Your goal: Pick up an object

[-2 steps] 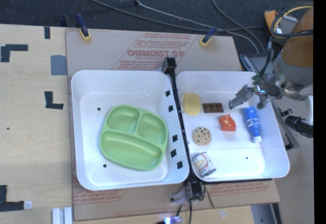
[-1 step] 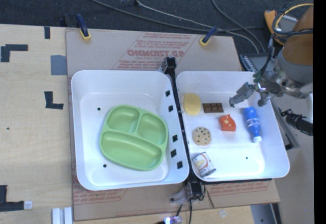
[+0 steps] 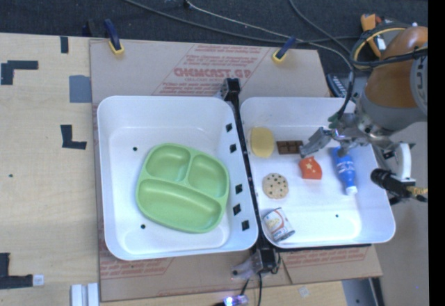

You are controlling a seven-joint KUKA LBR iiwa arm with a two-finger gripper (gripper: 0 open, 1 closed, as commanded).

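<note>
Green divided plate [image 3: 183, 187], one, is seen in left bin [image 3: 111, 117]. Six items are counted in right bin [image 3: 375, 228], blue bottle [image 3: 345, 171] included; gripper [image 3: 327, 139] fingers apart, nothing clamped.

Bright even overhead light, mild glare on white bins [image 3: 111, 124], soft shadows, slight blur overall.

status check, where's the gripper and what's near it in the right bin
Gripper low over right bin, nothing seen held. Red object just below it. Blue bottle and brown block close by.
</note>
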